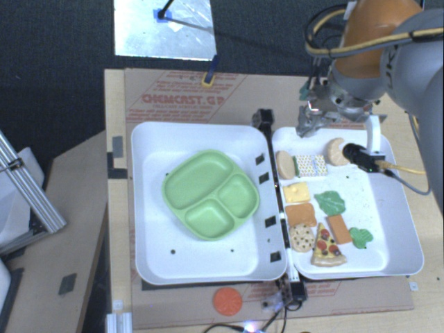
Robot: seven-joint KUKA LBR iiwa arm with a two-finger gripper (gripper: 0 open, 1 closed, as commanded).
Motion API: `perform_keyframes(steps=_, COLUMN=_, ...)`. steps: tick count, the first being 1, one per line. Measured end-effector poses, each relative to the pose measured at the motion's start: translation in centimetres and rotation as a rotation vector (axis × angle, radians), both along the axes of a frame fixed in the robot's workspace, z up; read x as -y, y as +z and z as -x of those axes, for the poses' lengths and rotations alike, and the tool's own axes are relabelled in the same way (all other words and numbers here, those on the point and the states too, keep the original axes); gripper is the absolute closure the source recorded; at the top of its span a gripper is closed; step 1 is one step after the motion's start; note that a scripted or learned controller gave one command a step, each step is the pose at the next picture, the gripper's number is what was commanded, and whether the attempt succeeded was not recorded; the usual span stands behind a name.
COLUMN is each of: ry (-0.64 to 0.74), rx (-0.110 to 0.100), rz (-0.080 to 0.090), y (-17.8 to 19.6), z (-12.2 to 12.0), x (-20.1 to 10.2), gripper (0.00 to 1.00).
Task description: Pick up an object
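My gripper (307, 126) hangs over the far edge of the right bin (399, 217), above its back left corner, with nothing visible between its fingers. Play food lies in that bin: a tan bread roll (286, 164), a striped green and white block (310, 165), a round beige piece (336, 150), a yellow cheese square (297, 191), a green lettuce leaf (330, 202), an orange toast slice (301, 214), a cookie (301, 237), a pizza slice (325, 247), an orange stick (339, 229) and a green broccoli piece (361, 237).
The left bin (149, 252) holds a green divided plate (210, 194). A black divider with clips (272, 186) runs between the bins. An orange disc (227, 300) lies on the cardboard in front. A shiny sheet (165, 21) lies behind the bench.
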State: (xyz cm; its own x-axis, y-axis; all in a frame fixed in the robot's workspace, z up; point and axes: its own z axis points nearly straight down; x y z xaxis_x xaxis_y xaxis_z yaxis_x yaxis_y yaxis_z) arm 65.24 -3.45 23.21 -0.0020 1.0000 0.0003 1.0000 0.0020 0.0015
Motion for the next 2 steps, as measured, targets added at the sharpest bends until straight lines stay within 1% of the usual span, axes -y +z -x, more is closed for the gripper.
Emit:
perform_keyframes(steps=1, ry=-0.001, rx=-0.001, rz=0.001, y=-0.12, z=0.51, x=0.69, gripper=1.0)
perform_keyframes(steps=2, ry=-0.001, rx=0.0, rz=0.001, y=-0.35, z=0.64, x=0.55, gripper=1.0)
